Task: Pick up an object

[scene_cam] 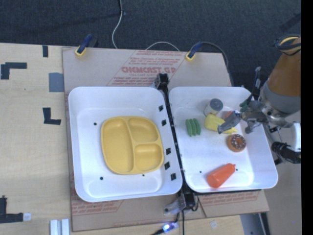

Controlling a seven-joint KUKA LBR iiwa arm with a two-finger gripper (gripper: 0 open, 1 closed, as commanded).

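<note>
The right bin (205, 153) holds a green pod-like piece (193, 127), a yellow block (212, 122), a small grey can (215, 105), a sprinkled brown doughnut (236, 142) and an orange bottle-shaped toy (220, 175). My gripper (234, 126) reaches in from the right and hovers low over the bin's upper right part. It is open, with one dark finger (226, 124) lying across the yellow block's right end and the other nearer the bin's right wall. The doughnut sits just below it. Nothing shows between the fingers.
The left bin (78, 131) carries a yellow divided tray (132, 144). A black divider strip (168, 131) runs between the bins. Cardboard lies under both, and cables run along the back edge.
</note>
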